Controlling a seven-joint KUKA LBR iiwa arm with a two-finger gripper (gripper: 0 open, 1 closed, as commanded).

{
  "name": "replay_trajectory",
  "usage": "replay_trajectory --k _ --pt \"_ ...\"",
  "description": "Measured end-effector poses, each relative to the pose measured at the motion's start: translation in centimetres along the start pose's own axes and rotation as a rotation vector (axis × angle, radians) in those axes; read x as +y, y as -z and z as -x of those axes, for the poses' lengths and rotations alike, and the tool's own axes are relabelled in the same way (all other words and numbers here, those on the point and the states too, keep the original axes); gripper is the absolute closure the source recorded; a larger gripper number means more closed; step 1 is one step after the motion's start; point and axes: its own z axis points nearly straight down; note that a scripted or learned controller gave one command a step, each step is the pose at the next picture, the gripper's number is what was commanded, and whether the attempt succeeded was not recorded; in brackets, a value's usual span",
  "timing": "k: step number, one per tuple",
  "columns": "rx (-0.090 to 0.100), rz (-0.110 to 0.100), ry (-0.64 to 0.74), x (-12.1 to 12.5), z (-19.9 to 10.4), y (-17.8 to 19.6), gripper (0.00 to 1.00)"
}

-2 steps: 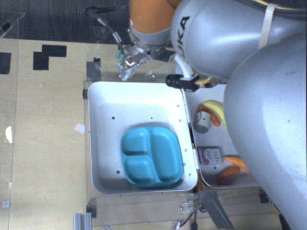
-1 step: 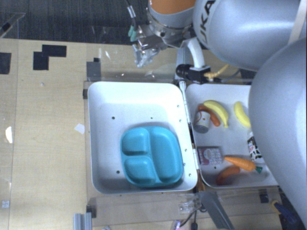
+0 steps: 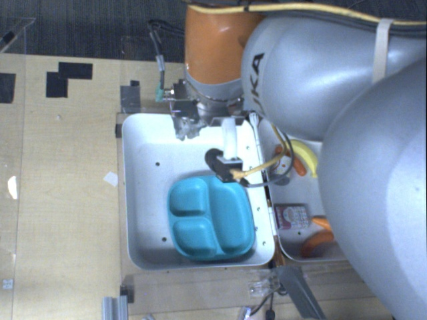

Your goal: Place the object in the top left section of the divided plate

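A blue divided plate (image 3: 211, 220) lies in the left bin (image 3: 143, 179), toward its front right. It has two small sections on the left and one large section on the right, and all three show bare blue. My gripper (image 3: 181, 129) hangs over the back of the left bin, behind the plate and a little to its left, under the orange wrist band. I see nothing between its tips. The arm's bulk hides much of the right bin.
The right bin (image 3: 293, 199) holds a yellow banana (image 3: 304, 156), an orange piece (image 3: 300, 169), a small dark red packet (image 3: 291, 216) and orange-red items (image 3: 316, 240) near its front. White floor lies left of the plate.
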Motion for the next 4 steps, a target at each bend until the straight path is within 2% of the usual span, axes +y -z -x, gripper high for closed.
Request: replay_trajectory --k 1,2,3,4 --pt "0.000 0.001 0.013 -8.4 -1.0 -1.2 1.00" --pt "0.000 0.004 -0.146 -9.2 0.2 6.7 1.00" --pt "-0.001 0.000 -0.307 2.8 -0.6 -5.0 1.00" --pt "0.000 0.001 -0.170 -8.2 -1.5 1.0 1.00"
